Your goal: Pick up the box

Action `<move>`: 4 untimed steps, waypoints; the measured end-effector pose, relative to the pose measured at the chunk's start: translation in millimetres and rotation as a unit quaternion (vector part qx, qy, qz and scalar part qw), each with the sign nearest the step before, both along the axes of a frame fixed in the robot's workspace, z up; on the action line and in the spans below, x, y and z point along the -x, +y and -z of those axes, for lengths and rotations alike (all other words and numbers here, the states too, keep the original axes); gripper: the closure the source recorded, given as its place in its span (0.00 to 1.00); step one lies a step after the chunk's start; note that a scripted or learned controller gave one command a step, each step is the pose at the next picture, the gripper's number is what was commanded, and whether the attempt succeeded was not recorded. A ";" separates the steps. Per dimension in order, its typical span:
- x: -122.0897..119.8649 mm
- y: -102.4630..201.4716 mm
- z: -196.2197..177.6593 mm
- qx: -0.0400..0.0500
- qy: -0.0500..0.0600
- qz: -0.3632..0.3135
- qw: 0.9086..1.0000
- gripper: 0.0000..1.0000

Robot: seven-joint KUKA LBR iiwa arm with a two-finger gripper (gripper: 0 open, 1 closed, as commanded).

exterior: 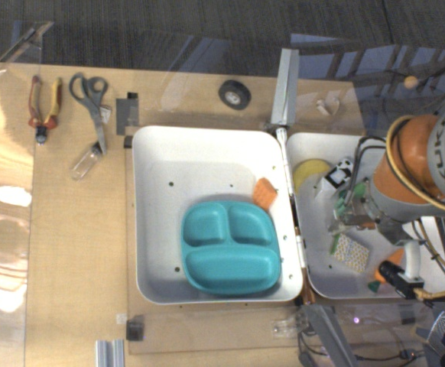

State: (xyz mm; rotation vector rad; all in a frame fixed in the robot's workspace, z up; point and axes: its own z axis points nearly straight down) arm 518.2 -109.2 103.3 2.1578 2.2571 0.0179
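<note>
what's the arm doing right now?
The KUKA arm reaches in from the right and hangs over the right bin, among several small items. A patterned box lies on that bin's floor just below the wrist, with a yellow item near the far wall. Whether anything is gripped can't be made out. The left bin holds a teal divided tray and a small orange piece.

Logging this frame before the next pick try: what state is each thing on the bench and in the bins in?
teal divided tray: lying flat in the left bin
orange piece: by the tray's upper right corner
patterned box: lying in the right bin, not held
yellow thing: in the right bin's upper left
scissors: closed, on the bench
tape roll: flat on the bench
</note>
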 end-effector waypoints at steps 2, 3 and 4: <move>25.3 -28.5 13.3 -0.001 0.002 -0.010 1.000 0.00; 22.0 -31.3 1.3 0.003 -0.003 -0.010 1.000 1.00; 28.8 30.4 -82.3 0.000 0.007 -0.154 0.988 1.00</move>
